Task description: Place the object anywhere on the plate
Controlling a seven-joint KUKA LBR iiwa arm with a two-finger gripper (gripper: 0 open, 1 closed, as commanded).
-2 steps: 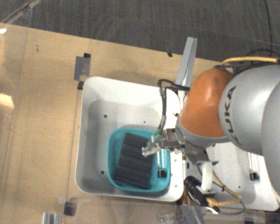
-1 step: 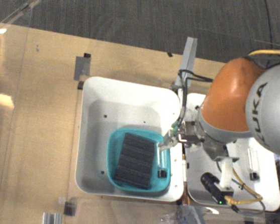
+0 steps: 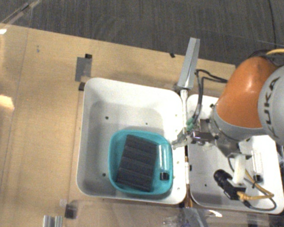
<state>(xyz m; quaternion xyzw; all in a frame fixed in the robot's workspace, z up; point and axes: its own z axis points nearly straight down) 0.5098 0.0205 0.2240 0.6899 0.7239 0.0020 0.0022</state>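
A teal plate [image 3: 118,148] lies in the left white bin [image 3: 96,130], toward its front right. A dark grey ribbed block [image 3: 137,162] rests flat on the plate and covers most of it. A small black piece [image 3: 164,176] sits on the plate near its right rim. My gripper [image 3: 190,135] hangs at the divider between the two bins, just above and to the right of the plate's far right corner. The orange band and grey wrist hide most of it. I see nothing held in it.
The right bin [image 3: 204,190] lies under the arm, with a black part and yellow cable [image 3: 233,188] over its floor. A grey metal post [image 3: 189,65] stands behind the bins. Clamps sit at the bench's front edge.
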